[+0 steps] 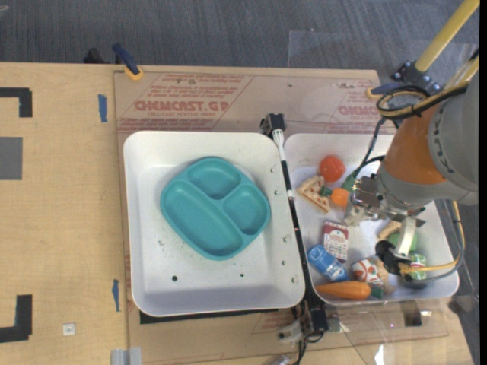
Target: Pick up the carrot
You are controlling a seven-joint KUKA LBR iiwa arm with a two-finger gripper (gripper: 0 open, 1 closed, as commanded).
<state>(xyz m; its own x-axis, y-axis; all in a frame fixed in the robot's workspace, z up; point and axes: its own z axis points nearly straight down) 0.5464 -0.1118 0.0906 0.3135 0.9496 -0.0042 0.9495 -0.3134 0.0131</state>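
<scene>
- The arm (434, 147), grey with an orange band, is reaching in over the right bin (447, 280), and the gripper (388, 220) is hanging low above the bin's middle.
- Several small things are crowding the bin around the fingers: a red round piece (331, 167) is sitting up and to the left of them, a tan wedge-shaped piece (313, 192) is lying further left, and a small orange piece (339, 197) is lying just beside the wrist's left edge.
- A red-and-white carton (335, 242) is standing just left of the fingers, and a blue crumpled packet (323, 261) is lying below that.
- The carrot (344, 290), a smooth orange tapered shape, is lying on its side along the near rim, below and left of the fingers and apart from them.
- A red-and-white lump (367, 271) is resting between the carrot and the fingers, touching or nearly touching the carrot.
- A teal plastic plate (215, 206) with three compartments is sitting in the left bin (144, 226), well apart.
- The fingers are probably parted a little; whether they are gripping anything I cannot tell, since the wrist and cables are blurring that spot.
</scene>
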